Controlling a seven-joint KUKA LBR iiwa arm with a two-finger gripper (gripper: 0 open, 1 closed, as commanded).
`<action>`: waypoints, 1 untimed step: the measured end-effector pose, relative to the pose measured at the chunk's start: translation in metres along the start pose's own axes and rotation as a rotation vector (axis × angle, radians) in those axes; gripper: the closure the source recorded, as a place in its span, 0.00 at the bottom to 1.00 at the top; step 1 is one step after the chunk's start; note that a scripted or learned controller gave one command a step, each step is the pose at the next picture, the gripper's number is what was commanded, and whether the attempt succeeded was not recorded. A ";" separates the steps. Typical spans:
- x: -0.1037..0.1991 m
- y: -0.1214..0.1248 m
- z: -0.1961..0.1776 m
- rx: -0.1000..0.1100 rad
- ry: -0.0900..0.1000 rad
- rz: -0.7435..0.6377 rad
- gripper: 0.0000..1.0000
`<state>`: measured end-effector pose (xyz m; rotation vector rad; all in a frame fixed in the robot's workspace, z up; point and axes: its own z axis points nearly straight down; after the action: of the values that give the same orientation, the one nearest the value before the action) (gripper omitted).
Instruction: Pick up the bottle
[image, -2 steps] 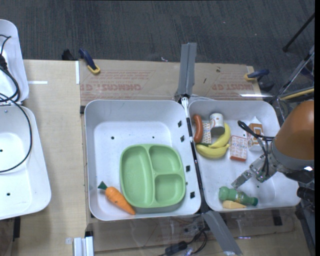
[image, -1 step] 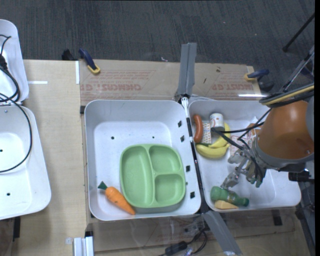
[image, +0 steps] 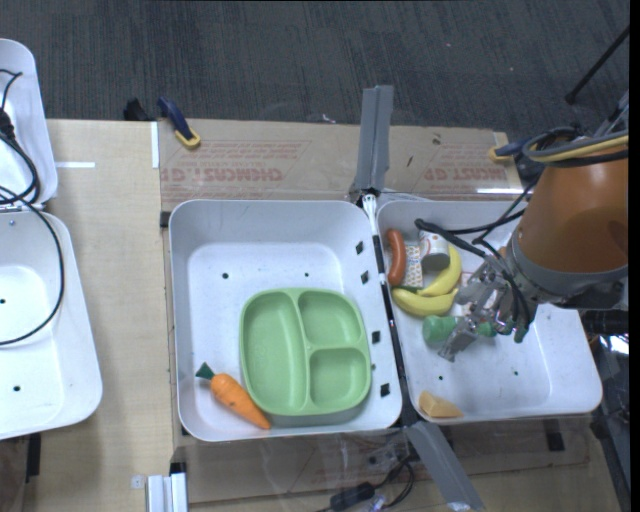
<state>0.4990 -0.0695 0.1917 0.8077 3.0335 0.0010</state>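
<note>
Fingers (image: 462, 338) (apart or together, I cannot tell) hang over the right bin (image: 560, 385) beside the green bottle (image: 438, 329).

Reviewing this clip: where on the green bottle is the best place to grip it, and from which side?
Probably across the green bottle's rounded body, coming straight down from above. It lies low on the right bin's floor, with the banana crowding its far side and the gripper already beside it.

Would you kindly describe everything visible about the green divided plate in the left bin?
The green divided plate is a pale green, matte, plastic-looking dish with rounded corners and three compartments: one long section on its left and two smaller ones on its right. It lies flat, right side up, on the left bin floor toward the near edge. The toy carrot lies against its near-left corner.
</note>
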 end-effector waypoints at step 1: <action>-0.022 0.019 0.001 0.001 0.002 0.012 0.00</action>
<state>0.5277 -0.0639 0.1909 0.8266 3.0302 0.0004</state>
